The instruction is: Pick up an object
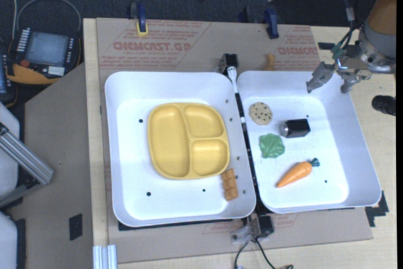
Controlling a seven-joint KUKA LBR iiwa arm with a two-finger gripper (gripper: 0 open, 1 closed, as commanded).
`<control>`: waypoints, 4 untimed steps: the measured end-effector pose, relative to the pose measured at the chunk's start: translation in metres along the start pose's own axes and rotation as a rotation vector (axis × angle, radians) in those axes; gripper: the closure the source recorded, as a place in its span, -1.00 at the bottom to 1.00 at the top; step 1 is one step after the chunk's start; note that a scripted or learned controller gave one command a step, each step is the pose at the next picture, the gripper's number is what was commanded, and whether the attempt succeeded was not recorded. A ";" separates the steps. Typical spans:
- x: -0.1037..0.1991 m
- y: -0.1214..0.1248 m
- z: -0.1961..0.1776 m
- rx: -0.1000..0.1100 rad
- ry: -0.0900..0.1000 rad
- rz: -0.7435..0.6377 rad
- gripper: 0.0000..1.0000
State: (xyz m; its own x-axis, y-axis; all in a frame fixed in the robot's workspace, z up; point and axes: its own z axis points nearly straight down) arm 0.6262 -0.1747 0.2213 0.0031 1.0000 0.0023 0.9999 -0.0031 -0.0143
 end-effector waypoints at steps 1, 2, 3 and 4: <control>0.001 0.003 -0.009 -0.015 -0.003 -0.003 -1.00; -0.003 -0.004 0.052 -0.007 -0.001 -0.002 -1.00; -0.003 0.006 0.107 -0.009 -0.001 -0.005 -1.00; -0.002 0.006 0.139 -0.010 -0.001 -0.004 -1.00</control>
State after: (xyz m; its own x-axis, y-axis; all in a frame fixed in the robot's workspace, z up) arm 0.6305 -0.1763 0.0826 -0.0013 1.0000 0.0011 1.0000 0.0013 -0.0045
